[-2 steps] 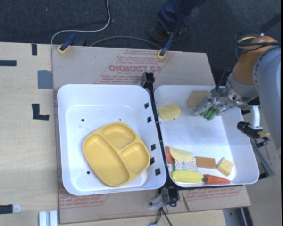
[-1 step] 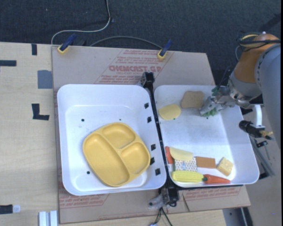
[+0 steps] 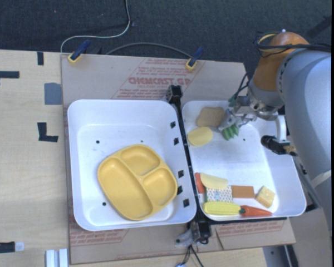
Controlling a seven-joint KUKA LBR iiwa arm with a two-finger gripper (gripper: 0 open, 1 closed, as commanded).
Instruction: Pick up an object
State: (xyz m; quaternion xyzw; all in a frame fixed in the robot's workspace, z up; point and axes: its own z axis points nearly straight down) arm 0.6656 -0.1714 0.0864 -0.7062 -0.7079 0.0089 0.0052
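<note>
The tool (image 3: 237, 115) is hanging low over the upper part of the right bin (image 3: 267, 166), with a small green item (image 3: 230, 131) directly at its tip; whether it is spread or pinching cannot be told. The step in hand appears to be the grasp itself. A tan slice (image 3: 210, 116) and a yellow round piece (image 3: 200, 136) are lying just beside. The next move calls for a confirmed pinch, then a straight lift clear of both neighbours.

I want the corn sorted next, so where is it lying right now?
In the camera view, the corn cob lies along the near edge of the right bin, just below the patterned block, with the carrot to its right.
</note>
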